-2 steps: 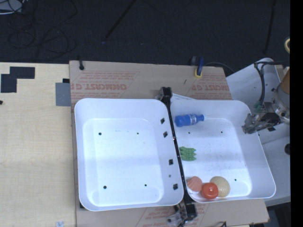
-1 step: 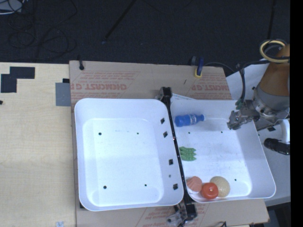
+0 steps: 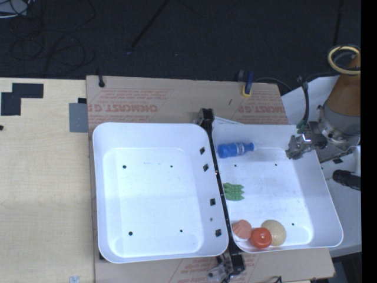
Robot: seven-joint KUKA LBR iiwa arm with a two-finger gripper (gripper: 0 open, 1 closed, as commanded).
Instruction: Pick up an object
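At the near edge of the right bin [image 3: 321,187], three small things crowd together in its front corner: a red ball-like piece [image 3: 260,237] in the middle, touching a pale pink object [image 3: 241,229] on one side and a tan rounded one [image 3: 274,231] on the other. They look light and smooth, probably plastic play food — likely to roll or skid on the slick white floor, and packed so tight against each other and the bin's rim that fingers would struggle to straddle just one.

Further in, a small green ridged item [image 3: 233,191] lies alone near the divider between the bins; it looks soft or thin and low, hard to get under. Beyond it, a blue bottle [image 3: 235,150] lies on its side toward the back of the right bin, cap end pointing away from the divider. I judge it the best candidate: stiff, light, free all round, best taken across its round body at mid-length, though it may roll.

The left bin [image 3: 153,187] sits beside, both resting on cardboard over a pale wood bench.

At the far right rim hangs the gripper [image 3: 296,147], above the bin's back corner, near the bottle yet apart from it — whether released or clenched I cannot tell. Behind, dark floor with cables.
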